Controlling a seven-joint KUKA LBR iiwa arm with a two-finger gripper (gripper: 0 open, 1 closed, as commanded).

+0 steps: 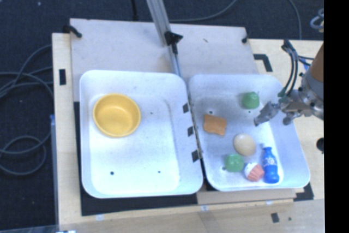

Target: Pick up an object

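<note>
Gripper [271,113] over upper R part of right bin [218,87], grey metal fingers spread apart, nothing between them. Just to its L: green round ball [250,100]. Below it: smooth cream egg shape [245,144], blue bottle [269,164] w/ white cap, green lump [235,162], red-and-white piece [253,172]. Orange spongy block [214,124] near bin centre. Left bin [136,172] holds 1 glossy yellow bowl [116,114].

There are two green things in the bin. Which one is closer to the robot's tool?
The upper green ball, near the bin's far edge. It sits just left of the tool, while the other green thing lies lower down beside the cream egg.
</note>
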